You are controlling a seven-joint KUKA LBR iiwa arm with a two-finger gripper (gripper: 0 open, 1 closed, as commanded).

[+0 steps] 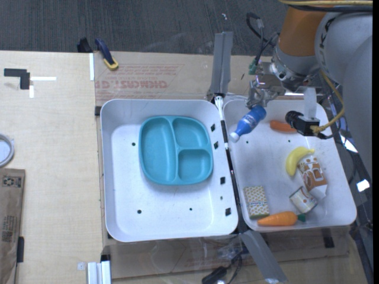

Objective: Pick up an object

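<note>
Blue and tilted, the bottle (249, 122) is hanging over the right bin's (337, 218) far left corner, its long axis running diagonally, white cap pointing down-left toward the divider. The gripper (259, 101) is clamping its upper end (banana (297, 159) and carrot (277, 219) are lying well apart).

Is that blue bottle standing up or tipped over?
Tipped. The blue bottle hangs slanted under the gripper, white cap end down-left near the right bin's inner wall. Whether it touches the floor: cannot tell.
</note>
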